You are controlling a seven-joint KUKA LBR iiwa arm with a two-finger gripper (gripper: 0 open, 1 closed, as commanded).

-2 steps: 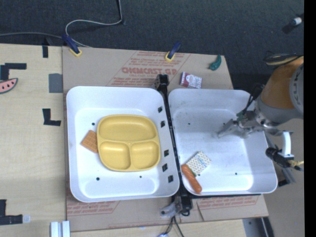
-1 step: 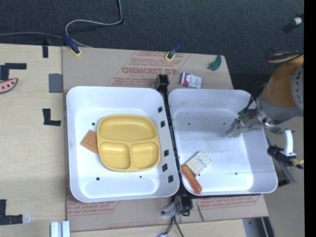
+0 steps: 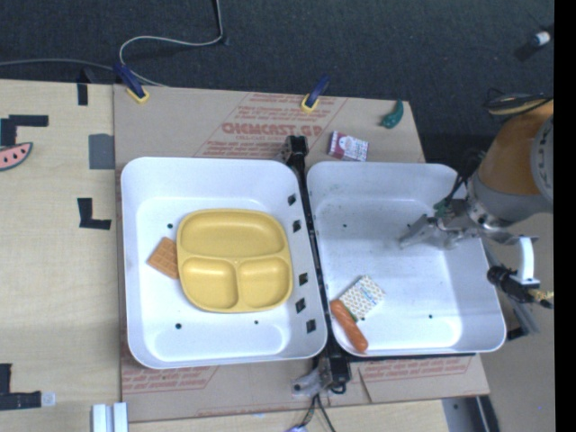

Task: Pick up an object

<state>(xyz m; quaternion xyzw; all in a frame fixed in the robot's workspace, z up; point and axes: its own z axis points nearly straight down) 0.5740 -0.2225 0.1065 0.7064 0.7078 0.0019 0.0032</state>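
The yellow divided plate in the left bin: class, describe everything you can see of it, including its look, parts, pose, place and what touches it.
The yellow divided plate looks like smooth matte plastic, rounded-rectangular, with three compartments: one wide across the far side and two smaller ones on the near side, all with nothing in them. It lies flat, right way up, near the middle of the left white bin. Its left edge overlaps a flat orange cracker-like piece that pokes out from beneath it.

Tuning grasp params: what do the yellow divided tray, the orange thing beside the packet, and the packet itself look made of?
Yellow tray: looks like moulded plastic, matte to satin, with rounded compartment edges and an even colour.
Orange item: probably plastic or rubber toy food, smooth with a slight sheen; too small to be sure.
Packet: seems printed paper or thin film, flat with a fine pattern.
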